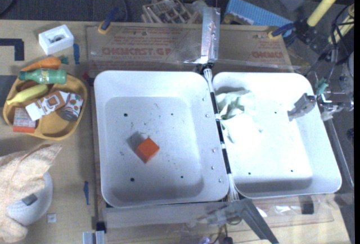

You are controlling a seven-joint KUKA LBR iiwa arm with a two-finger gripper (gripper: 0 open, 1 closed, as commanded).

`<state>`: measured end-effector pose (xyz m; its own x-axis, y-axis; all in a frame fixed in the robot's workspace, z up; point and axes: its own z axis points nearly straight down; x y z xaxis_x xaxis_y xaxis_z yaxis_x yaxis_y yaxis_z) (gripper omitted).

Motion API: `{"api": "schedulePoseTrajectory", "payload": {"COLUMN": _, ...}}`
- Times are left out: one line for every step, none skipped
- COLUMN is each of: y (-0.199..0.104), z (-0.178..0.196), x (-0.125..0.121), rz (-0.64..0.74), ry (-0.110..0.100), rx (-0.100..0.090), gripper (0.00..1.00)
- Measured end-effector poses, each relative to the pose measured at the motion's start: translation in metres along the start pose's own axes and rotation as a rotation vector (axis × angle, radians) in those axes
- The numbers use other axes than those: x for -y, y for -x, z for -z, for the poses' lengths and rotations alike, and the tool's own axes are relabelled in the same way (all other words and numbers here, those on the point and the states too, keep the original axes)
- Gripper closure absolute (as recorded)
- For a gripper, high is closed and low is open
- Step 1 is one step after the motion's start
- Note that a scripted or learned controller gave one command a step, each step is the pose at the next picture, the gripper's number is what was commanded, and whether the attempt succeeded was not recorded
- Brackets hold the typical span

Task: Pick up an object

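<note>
While the bench (56,32) sits quiet under the camera, the two white bins lie side by side across its middle. The left bin (112,91) has a speckled floor, and there's the orange block (148,149), near the middle of that floor, tilted a little, a small grey piece (135,140) touching its upper-left corner. The right bin (315,175) holds a pale, crumpled cloth (233,103) bunched up against its left wall, close to the seam between the bins. Over at the right bin's right rim, the gripper (300,107) hovers just inside the edge, well apart from the block and from the cloth; whether it is open or closed, I cannot tell from here. Off to the left, a yellow bowl (56,130) is heaped with toy food, a green bottle (44,76) lying across the top. Above it, a small white box (55,39) rests on the bench.
</note>
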<state>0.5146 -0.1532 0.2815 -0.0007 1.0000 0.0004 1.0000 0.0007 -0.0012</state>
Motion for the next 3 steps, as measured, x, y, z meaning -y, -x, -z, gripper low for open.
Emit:
{"api": "schedulePoseTrajectory", "payload": {"y": -0.045, "z": -0.055, "x": -0.061, "rz": -0.124, "ry": 0.002, "rx": 0.000, "gripper": 0.00}}
{"api": "schedulePoseTrajectory", "payload": {"y": -0.048, "z": -0.184, "x": -0.115, "rz": 0.000, "ry": 0.006, "rx": 0.000, "gripper": 0.00}}
{"api": "schedulePoseTrajectory", "payload": {"y": 0.063, "z": -0.094, "x": -0.114, "rz": -0.158, "ry": 0.003, "rx": 0.002, "gripper": 0.00}}
